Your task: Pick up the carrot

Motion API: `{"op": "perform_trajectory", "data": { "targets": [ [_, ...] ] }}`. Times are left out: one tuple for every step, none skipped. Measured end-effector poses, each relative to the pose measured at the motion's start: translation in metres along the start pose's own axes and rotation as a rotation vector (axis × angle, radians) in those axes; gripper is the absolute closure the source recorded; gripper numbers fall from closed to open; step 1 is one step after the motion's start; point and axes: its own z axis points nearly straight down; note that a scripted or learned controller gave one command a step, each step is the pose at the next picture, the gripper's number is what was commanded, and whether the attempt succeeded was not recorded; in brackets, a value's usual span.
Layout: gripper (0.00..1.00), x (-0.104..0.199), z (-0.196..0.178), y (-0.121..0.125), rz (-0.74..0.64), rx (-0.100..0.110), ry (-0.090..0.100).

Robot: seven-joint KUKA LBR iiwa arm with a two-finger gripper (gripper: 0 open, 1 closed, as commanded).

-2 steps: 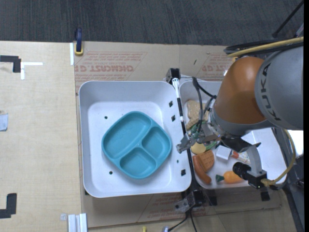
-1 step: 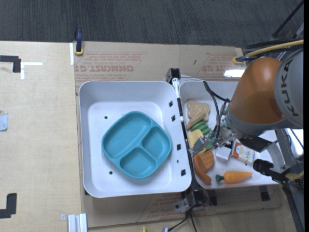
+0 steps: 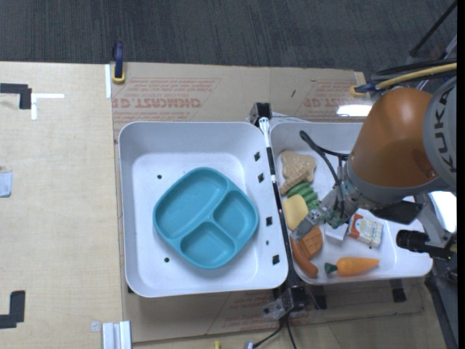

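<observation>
The carrot (image 3: 357, 266) is orange with a small green top at its left end. It lies on its side near the front wall of the right bin (image 3: 414, 267). My gripper (image 3: 318, 222) hangs low in the same bin, up and to the left of the carrot and apart from it. It sits just above a brown pastry piece (image 3: 313, 243). The arm's orange band and grey wrist cover the bin's right half behind it.
Around the gripper lie a bread slice (image 3: 298, 167), a green vegetable (image 3: 303, 192), a yellow piece (image 3: 294, 211), a red-brown sausage (image 3: 303, 260) and a white packet (image 3: 365, 230). The left bin (image 3: 138, 217) holds a blue divided plate (image 3: 207, 218).
</observation>
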Motion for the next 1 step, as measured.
{"op": "perform_trajectory", "data": {
  "targets": [
    [0.0,-0.0233,0.0007,0.0257,0.151,0.001,-0.001]
  ]
}}
